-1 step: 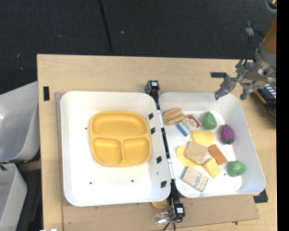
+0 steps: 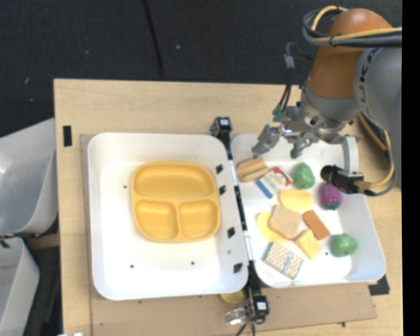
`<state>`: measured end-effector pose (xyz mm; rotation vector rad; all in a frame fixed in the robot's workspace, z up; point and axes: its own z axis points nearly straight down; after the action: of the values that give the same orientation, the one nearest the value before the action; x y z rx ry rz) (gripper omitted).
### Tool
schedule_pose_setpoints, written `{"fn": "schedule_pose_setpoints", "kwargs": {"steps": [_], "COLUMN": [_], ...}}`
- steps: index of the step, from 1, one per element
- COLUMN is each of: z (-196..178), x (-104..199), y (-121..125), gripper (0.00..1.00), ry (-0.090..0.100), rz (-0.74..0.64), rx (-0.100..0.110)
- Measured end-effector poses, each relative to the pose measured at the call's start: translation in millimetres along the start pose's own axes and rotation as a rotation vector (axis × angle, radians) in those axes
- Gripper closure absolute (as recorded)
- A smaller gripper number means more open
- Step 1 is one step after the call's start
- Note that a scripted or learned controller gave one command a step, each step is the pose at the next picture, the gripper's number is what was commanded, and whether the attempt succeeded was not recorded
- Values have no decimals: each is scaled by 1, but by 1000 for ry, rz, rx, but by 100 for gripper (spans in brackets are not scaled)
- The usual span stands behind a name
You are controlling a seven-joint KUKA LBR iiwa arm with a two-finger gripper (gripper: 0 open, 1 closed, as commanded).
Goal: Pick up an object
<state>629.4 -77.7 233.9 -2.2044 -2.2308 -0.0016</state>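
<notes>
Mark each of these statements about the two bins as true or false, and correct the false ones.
1. The yellow divided tray lies in the left bin. True.
2. The tool hangs over the left bin. False: it is above the far end of the right bin, near the bread roll.
3. The purple fruit lies in the right bin. True.
4. The tool holds the green ball. False: that ball lies in the right bin's near corner, apart from the tool.
5. The toast slice rests in the yellow divided tray. False: it lies among the food in the right bin.
</notes>
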Motion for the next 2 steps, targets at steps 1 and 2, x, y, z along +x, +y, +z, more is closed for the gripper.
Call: {"fn": "schedule_pose_setpoints", "kwargs": {"steps": [1, 2], "z": [36, 34], "x": [84, 51], "y": [-103, -82], "gripper": [0, 0], "ry": [0, -6], "rz": [4, 13], "rx": [8, -4]}}
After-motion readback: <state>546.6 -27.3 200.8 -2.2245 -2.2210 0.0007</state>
